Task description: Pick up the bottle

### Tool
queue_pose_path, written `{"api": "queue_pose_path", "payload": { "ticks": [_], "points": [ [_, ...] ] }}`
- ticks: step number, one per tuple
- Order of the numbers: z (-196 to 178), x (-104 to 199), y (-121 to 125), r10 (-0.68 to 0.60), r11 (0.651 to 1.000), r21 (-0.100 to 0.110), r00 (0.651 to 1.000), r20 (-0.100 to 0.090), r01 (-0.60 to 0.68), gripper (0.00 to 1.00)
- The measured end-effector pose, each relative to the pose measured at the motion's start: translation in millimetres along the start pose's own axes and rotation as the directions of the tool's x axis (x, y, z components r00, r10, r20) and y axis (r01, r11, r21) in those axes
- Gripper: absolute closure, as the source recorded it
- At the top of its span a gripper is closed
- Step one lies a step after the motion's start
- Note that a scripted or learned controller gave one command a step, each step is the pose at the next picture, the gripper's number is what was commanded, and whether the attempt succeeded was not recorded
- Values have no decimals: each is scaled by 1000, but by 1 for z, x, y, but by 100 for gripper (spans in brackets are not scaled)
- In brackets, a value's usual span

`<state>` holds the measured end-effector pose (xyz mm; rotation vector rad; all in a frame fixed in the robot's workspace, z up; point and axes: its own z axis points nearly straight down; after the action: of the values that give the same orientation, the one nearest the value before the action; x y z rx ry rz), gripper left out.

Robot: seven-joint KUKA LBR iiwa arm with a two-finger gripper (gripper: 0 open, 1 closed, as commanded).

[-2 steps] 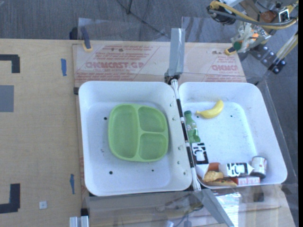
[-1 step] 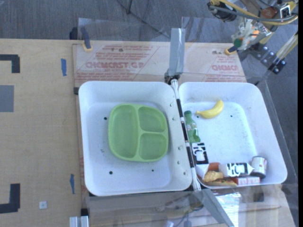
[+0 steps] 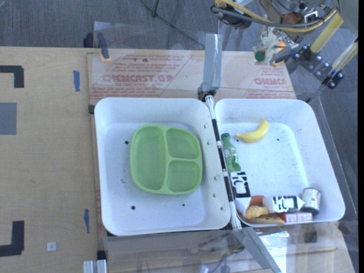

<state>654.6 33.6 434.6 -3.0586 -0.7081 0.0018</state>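
**Bottle lies low and left of the gripper, along the dividing wall**

The gripper (image 3: 272, 45) hangs high at the top right of the view, above the cardboard behind the right bin (image 3: 318, 152), and not over either bin. Something small with green and orange colours is seen at its tip, but I cannot tell what it is or if it is held. Whether the claw is apart or together, I also cannot tell from here.

The bottle (image 3: 230, 154) is clear green and lies in the right bin, just beside the wall that divides the two bins. Its long axis runs nearly parallel to this wall, with the cap end toward the far side. A banana (image 3: 253, 132) lies near it, on the right and a little farther back, but apart from it.

So from the gripper the bottle is toward the near side and a little to the left. In my judgement, the fingers should close across the short width, and the wall leaves little room on that side.
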Motion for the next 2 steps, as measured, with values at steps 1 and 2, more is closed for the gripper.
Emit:
{"api": "queue_pose_path", "payload": {
  "ticks": [1,2],
  "points": [
    [0,17,-25,253,967,-2,967,-3,-253,100],
    [0,27,-45,253,967,-2,967,-3,-253,100]
  ]
}}
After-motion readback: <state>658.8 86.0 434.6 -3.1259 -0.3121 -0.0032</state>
